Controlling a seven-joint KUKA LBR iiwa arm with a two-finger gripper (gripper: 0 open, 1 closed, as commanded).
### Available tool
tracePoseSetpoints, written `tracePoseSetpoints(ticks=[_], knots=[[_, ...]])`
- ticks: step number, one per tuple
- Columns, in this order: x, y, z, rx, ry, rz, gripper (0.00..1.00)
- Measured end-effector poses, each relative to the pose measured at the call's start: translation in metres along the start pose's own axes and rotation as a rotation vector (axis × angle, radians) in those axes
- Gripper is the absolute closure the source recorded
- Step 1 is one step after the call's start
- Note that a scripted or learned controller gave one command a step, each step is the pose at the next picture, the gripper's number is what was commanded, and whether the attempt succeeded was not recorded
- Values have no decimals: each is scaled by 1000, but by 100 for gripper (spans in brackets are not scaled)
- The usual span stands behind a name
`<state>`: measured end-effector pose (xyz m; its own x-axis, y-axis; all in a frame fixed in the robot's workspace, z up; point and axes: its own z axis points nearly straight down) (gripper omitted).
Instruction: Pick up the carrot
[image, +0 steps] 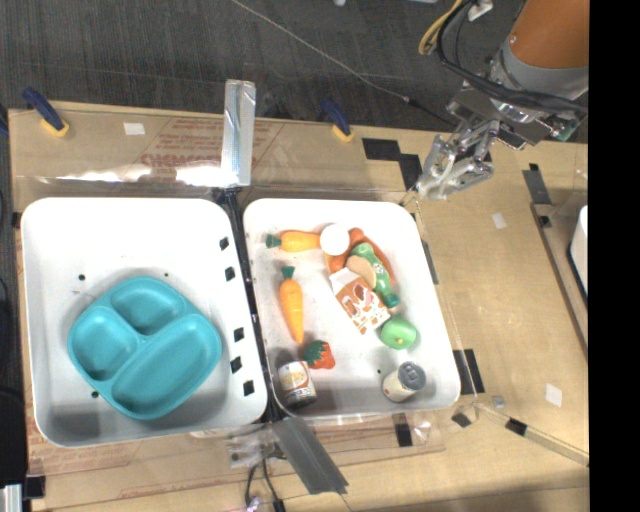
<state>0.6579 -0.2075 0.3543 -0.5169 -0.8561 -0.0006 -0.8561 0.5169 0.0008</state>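
An orange carrot (291, 308) with a green top lies lengthwise in the left part of the right bin (432, 300). A second, shorter orange carrot-like piece (297, 240) lies crosswise near the bin's back wall, beside a white round piece (333, 239). My gripper (455, 172) hangs above the bench just past the bin's back right corner, well away from both carrots. It is open, with nothing between its fingers.
The right bin also holds a hot dog (368, 262), a small carton (360, 304), a green apple (398, 333), a strawberry (318, 353) and two cans (296, 384) (404, 380). A teal divided plate (145, 345) lies in the left bin (50, 260).
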Motion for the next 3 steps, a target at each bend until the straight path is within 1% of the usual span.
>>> tracePoseSetpoints(ticks=[1,2,3], knots=[[0,0,12,-1,0,-70,100],[0,0,7,4,-1,-233,100],[0,0,-17,4,-1,-399,100]])
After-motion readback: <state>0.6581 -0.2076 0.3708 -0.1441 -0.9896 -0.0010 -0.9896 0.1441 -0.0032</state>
